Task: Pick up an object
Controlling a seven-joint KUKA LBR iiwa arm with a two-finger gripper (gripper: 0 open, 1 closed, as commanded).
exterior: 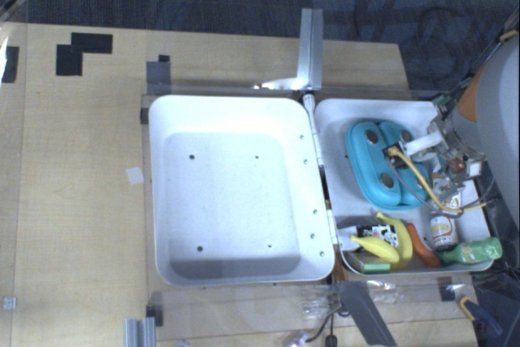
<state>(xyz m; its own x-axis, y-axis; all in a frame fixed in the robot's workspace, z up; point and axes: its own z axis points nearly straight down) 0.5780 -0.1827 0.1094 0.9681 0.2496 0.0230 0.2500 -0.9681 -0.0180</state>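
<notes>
— While the arm (496, 106) hung over the right bin (333, 119), were its fingers open?

— Couldn't tell. The blue toy (375, 166) lay beneath; its smooth, rounded shell might have slipped free.

One fixed camera looks down aslant on both bins (236, 114), arm (496, 106) entering right.

The arm (496, 106) is cut off by the right edge, and its gripper (439, 154) is a tangle of small parts, so the fingers cannot be made out. It covers part of the blue dish (378, 162). Small items (390, 244) in the right bin's (333, 118) near corner overlap and blur together.
</notes>
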